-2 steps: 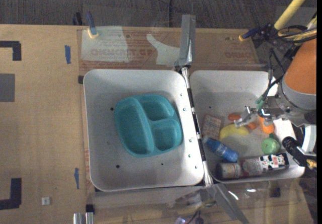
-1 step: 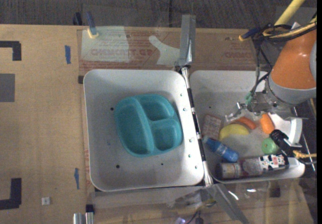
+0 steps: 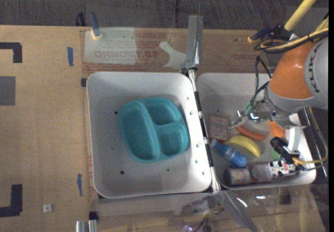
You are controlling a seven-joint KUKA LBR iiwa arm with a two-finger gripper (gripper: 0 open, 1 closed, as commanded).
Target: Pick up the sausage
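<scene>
Pincer point(image 3: 244, 116), state I cannot tell, hangs in your right bin point(image 3: 219, 86); the sausage point(image 3: 250, 133) lies just below it, long axis running left-right.

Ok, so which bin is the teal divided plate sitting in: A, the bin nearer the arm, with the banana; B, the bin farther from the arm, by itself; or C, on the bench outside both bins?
B: the teal divided plate lies alone in the bin farther from the arm, while the banana lies in the other bin among the clutter.
</scene>
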